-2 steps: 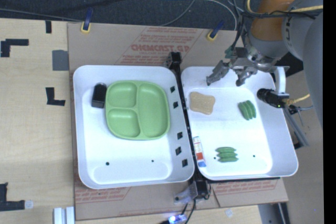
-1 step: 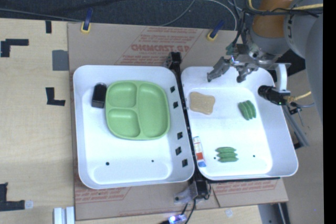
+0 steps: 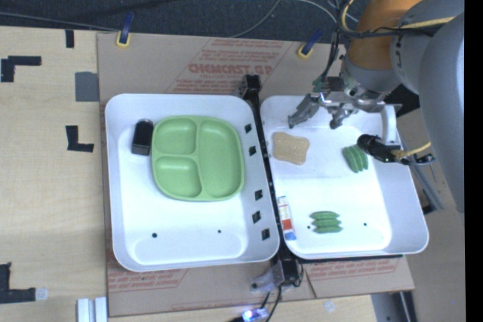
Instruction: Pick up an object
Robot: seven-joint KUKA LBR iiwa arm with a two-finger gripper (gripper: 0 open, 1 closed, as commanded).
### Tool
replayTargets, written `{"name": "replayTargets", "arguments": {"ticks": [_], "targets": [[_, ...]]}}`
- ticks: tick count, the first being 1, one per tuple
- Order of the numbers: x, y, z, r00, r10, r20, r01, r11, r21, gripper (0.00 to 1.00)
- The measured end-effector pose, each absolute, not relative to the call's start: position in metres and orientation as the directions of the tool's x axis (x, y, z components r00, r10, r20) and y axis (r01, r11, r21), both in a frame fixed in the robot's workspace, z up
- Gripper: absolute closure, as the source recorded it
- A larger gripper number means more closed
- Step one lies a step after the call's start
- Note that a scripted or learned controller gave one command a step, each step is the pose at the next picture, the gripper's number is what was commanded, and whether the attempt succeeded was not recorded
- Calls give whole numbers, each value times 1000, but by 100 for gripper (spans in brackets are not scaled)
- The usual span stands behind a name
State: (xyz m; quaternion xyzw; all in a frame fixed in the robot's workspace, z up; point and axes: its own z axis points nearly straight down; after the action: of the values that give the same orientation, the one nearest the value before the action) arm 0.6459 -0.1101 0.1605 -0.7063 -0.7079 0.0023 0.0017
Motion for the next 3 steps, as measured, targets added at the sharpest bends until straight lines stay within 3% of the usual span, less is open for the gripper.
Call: {"name": "replayTargets", "arguments": {"ticks": [2, 3], "targets": [[645, -112, 85, -2, 1000, -2, 1000, 2, 1, 0], [646, -112, 98, -3, 1000, -3, 1000, 3, 7, 100]]}}
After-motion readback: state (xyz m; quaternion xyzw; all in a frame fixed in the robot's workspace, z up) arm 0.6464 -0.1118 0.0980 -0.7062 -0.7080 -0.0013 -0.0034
